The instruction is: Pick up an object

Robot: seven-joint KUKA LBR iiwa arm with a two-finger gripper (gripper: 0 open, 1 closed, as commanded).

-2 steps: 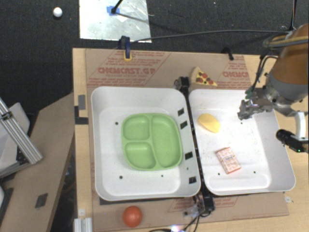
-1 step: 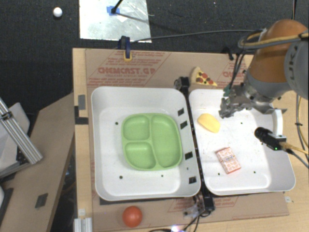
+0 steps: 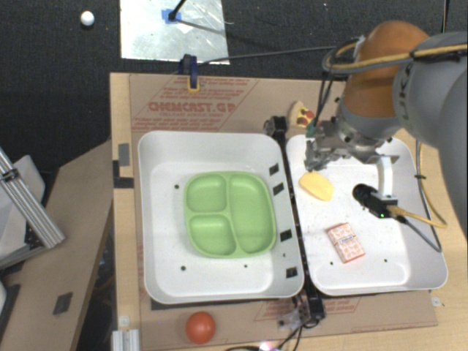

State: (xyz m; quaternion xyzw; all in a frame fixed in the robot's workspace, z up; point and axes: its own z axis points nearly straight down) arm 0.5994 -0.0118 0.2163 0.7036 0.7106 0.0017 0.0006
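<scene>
One yellow lump [image 3: 316,187] lying under the pincer [image 3: 316,162], probably light and soft, calling for gentle side squeezing; finger state unclear.

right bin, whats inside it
In the right bin lie a yellow piece and a pink patterned block. The hand hangs just above the yellow piece, and the arm covers the bin's far corner.

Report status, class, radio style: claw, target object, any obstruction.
Claw low in right bin, directly above yellow piece; grip unconfirmed. Pink packet lies apart, nearer the front. Nothing blocking.
</scene>
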